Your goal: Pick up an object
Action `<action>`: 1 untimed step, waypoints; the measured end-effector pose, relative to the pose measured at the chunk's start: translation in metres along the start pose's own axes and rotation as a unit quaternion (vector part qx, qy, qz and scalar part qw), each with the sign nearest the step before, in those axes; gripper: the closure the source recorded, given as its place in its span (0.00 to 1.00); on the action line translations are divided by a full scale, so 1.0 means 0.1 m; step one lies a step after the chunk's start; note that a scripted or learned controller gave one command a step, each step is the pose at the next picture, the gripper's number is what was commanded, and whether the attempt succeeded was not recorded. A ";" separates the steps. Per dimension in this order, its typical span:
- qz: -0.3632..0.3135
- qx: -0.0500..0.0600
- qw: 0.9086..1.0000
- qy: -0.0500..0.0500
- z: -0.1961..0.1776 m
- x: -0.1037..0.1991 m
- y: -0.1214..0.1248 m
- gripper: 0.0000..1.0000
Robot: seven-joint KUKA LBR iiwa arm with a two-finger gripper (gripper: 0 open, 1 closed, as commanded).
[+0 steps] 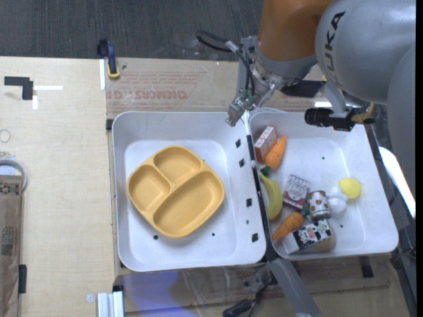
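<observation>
hanging above the bins' shared rim, gripper (pixel 236 114), state unclear; smooth yellow three-compartment plate (pixel 175 190).

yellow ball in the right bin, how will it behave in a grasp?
The yellow ball looks round and smooth, so it will probably roll if nudged. It lies against a white object, which may stop it on that side. Being small, it is likely light and could squirt out of the jaws.
</observation>
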State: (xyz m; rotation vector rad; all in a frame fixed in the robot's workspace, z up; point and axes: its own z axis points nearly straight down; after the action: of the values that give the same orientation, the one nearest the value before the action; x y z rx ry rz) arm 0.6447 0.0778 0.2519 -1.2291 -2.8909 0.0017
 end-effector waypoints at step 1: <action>-0.153 -0.001 0.988 -0.001 -0.17 0.36 -0.05 1.00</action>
State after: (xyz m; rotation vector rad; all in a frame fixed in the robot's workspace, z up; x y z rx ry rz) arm 0.6161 0.1000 0.2685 -0.7716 -3.0466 -0.0002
